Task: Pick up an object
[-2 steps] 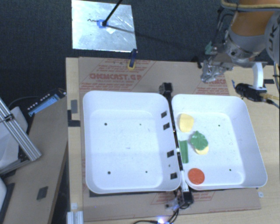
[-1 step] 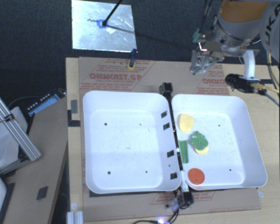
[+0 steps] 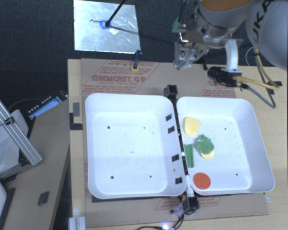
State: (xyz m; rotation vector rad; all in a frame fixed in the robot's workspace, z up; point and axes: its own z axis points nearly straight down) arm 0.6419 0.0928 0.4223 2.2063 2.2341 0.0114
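Camera view: gripper (image 3: 184, 60) was seen above the bench; finger state could not be told.
Right bin (image 3: 243, 108): smooth yellow oval piece (image 3: 191, 126), flat orange disc (image 3: 202, 180), narrow green strip (image 3: 189, 156) laid lengthwise along the divider.

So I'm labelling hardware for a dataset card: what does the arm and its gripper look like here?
The arm is pale grey and rounded, with an orange band above the wrist and dark lettering on its shell. The gripper is bare silvery metal. A white bracket hangs beside it, over a black fitting with yellow and grey cables trailing right.
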